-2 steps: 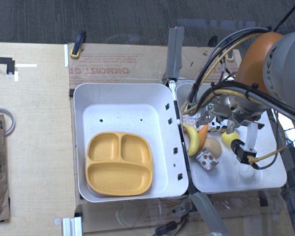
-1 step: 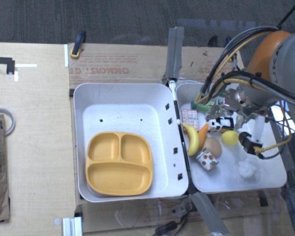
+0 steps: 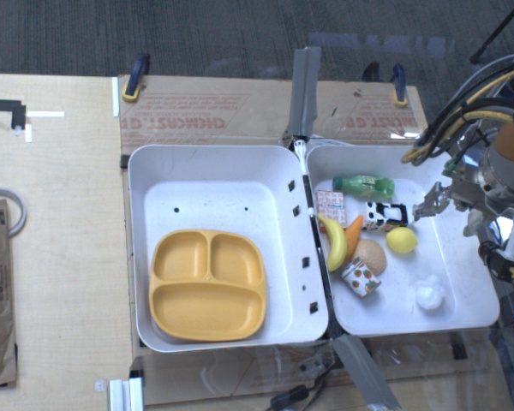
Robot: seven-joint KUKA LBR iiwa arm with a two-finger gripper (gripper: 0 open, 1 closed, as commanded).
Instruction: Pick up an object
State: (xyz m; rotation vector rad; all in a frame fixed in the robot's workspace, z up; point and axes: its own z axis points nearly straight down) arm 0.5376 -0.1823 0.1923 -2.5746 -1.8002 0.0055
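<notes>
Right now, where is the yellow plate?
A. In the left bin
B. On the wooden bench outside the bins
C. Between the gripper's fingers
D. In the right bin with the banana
A. The plate lies flat in the left bin, by itself, while the banana and the other small things sit in the right bin.

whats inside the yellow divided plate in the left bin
The yellow divided plate in the left bin shows three bare compartments, two at the back and one long one in front. The bin floor under the plate is covered, so anything beneath it is hidden.
</notes>
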